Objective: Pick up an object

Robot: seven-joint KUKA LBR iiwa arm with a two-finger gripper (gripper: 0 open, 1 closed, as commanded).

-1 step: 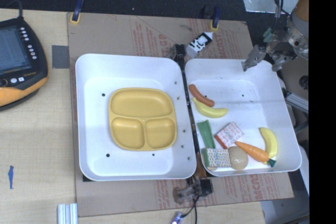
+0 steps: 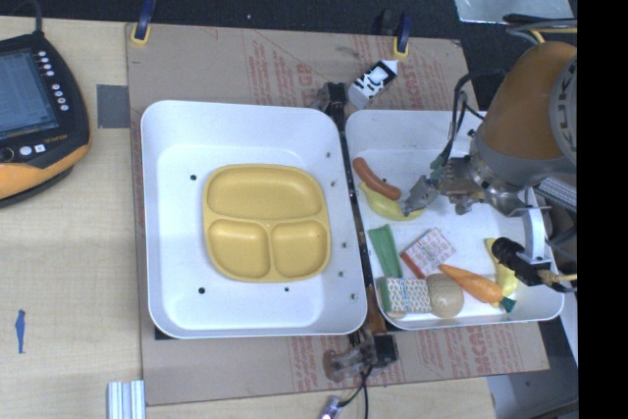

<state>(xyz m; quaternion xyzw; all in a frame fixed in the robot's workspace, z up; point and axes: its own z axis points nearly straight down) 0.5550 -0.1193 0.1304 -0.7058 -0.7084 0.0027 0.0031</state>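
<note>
My gripper (image 2: 420,196) hangs low in the right bin (image 2: 461,137), at the right end of a yellow banana (image 2: 385,206). A red sausage (image 2: 375,178) lies just left of it, above the banana. Whether the gripper touches the banana cannot be told. Further front in the same bin lie a green bar (image 2: 384,249), a red and white packet (image 2: 429,252), an orange carrot (image 2: 471,284), a pale round piece (image 2: 445,297) and a small patterned block (image 2: 406,294). The arm covers the bin's right part.
The left bin (image 2: 172,211) holds a yellow divided plate (image 2: 267,220). A control pendant (image 2: 34,113) lies on the bench at the far left. Clamps (image 2: 401,32) hold the cardboard sheet at the back edge.
</note>
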